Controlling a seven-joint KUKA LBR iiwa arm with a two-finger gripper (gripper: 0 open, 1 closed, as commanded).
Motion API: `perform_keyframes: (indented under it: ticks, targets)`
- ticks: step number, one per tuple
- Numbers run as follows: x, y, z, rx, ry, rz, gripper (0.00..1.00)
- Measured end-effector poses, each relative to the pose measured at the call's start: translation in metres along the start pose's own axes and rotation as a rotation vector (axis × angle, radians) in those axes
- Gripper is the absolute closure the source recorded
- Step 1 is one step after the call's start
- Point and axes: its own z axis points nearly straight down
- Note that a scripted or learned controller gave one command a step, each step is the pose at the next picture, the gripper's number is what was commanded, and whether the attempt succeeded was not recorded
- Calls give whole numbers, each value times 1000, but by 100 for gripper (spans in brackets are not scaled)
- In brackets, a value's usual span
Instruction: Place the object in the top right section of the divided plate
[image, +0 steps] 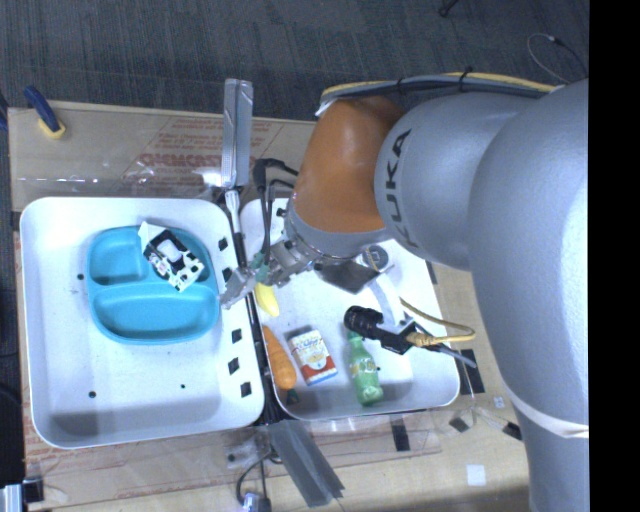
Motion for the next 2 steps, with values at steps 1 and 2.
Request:
perform_keyframes:
  ticks: [1, 2]
  targets:
    - [51, 43, 22, 1, 1, 45, 0]
    - [-34, 55, -84, -3, 0, -166, 0]
